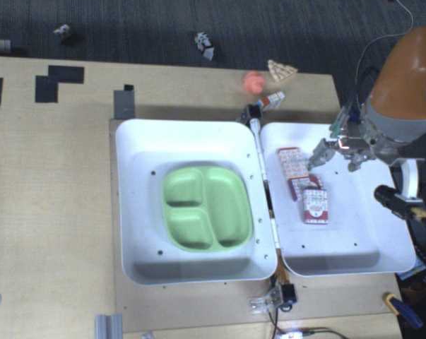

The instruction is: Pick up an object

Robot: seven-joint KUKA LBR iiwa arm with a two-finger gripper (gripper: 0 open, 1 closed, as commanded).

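Three flat red-and-white printed packets are seen lying in a chain near the right white bin's left wall, long axes running roughly from far edge to near edge. The two-finger gripper is poised just beside them, spread apart, nothing held. A green divided plastic tray occupies the left white bin.

A pale wooden bench stands on dark ribbed carpet strewn with small litter.

R bin: near and right floor free; three red packets crowd its left-centre. L bin: green tray takes the middle.
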